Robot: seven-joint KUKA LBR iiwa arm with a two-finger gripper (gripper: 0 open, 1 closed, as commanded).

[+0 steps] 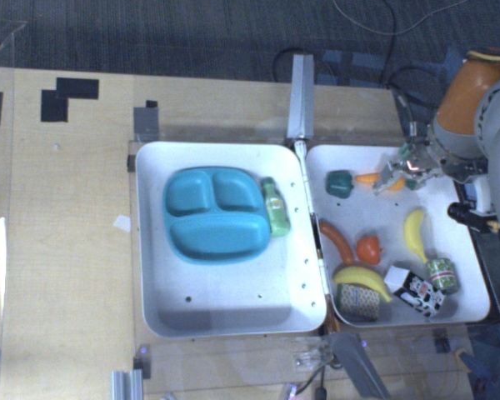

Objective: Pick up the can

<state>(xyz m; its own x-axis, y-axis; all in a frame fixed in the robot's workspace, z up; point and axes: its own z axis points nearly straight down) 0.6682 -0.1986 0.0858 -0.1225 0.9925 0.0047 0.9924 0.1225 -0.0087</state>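
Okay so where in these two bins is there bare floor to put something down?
Most room is in the left bin: a wide bare strip below the blue divided plate, toward the near wall. In the right bin, a small patch lies between the green pepper and the tomato. Its near side is crowded around the can.

Can hemmed: banana above, carton left, bin wall right.

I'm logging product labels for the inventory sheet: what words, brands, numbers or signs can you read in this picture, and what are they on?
None can be read.
can: green and white label, print too small and blurred.
black and white carton: pattern visible, no legible letters.
green bottle: label too blurred.
black patches on the bench: plain shapes, no text.
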